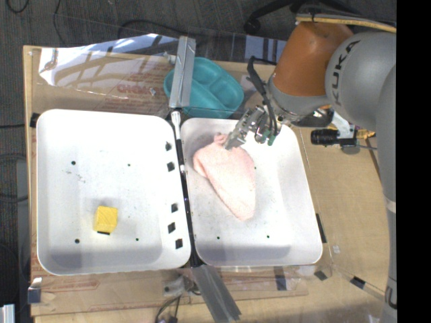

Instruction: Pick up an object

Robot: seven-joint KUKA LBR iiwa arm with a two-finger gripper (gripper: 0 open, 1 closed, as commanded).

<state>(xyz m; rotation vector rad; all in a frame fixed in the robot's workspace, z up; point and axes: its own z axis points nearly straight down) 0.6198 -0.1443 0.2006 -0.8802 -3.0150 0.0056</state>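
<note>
A pink cloth (230,178) lies stretched along the floor of the right bin (296,200), running from its upper left toward its middle. The cloth's upper end is bunched into a small peak. My gripper (240,136) hangs over the bin's upper part, tilted down to the left, and its tip meets that bunched end. In the left bin (81,147) a small yellow block (106,219) sits near the front, far from the gripper.
A teal plastic container (209,89) stands behind the bins, just beyond the right bin's back rim and close to the arm's wrist. Clear plastic sheeting (108,66) lies behind the left bin. A metal divider (180,180) separates the bins.
</note>
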